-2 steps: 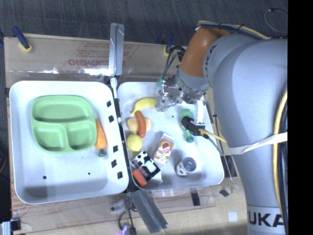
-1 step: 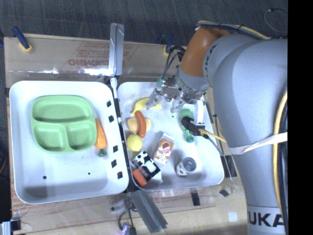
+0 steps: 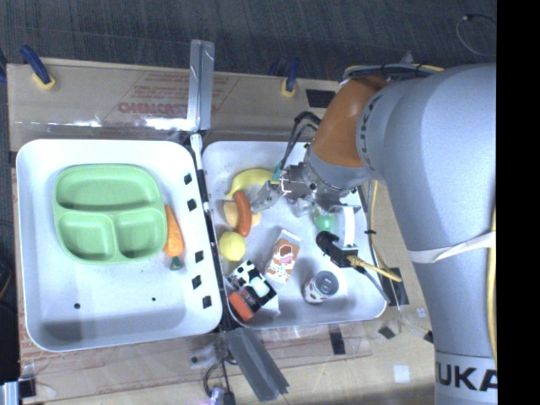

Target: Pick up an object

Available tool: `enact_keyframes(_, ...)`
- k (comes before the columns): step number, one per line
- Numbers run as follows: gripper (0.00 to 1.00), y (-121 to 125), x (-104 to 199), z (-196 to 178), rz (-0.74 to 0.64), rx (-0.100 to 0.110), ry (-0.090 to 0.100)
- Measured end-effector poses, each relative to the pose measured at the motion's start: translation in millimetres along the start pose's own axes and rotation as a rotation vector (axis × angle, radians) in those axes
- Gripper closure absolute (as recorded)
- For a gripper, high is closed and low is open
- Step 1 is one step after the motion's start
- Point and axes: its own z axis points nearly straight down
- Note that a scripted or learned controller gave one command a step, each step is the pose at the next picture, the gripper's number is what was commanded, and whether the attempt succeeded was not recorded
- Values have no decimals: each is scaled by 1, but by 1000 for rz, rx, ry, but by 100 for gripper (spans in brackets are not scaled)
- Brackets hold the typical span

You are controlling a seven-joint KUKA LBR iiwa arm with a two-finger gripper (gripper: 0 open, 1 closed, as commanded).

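Arm (image 3: 439,159) comes in from 3 o'clock, orange band (image 3: 342,129) sitting over the right bin's (image 3: 295,309) 1 o'clock corner. Gripper (image 3: 285,186) is low over that bin at about 12 o'clock of bin centre. Claw state: can't tell from this angle, the wrist housing covers it. Candidate objects are all in the right bin except one. Banana (image 3: 250,179) lies at 11 o'clock, its right end just beside the gripper, at the gripper's 9 o'clock. Sausage (image 3: 244,213) lies at 10 o'clock, just below the banana and running roughly 12-to-6; whether the two touch I can't tell. A pale yellow item (image 3: 229,212) sits against the sausage's 9 o'clock side. Lemon (image 3: 231,245) is at 9 o'clock near the bin's left wall, just under the sausage's lower end. Small carton (image 3: 283,258) lies flat near bin centre, tilted, apart from the gripper at its 6 o'clock. Can (image 3: 321,287) is at 5 o'clock. Black-and-white item (image 3: 251,278) is at 7 o'clock with a red-orange piece (image 3: 240,305) touching it toward the bin's lower left corner. Green item (image 3: 323,220) is at 2 o'clock, partly hidden under the wrist, so shape unclear. Left bin (image 3: 110,298) holds a green divided tray (image 3: 110,209) in its upper half; carrot (image 3: 173,233) lies along the tray's 3 o'clock edge, touching it, leafy end pointing to 6 o'clock.
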Motion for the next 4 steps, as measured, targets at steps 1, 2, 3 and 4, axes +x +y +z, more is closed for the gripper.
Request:
enact_keyframes(1,0,49,-26,1,174,22,15)
enact_keyframes(2,100,51,-27,-7,169,15,8)
enact_keyframes(3,0,51,-26,-7,166,15,9)
enact_keyframes(4,0,-27,-20,1,138,2,0)
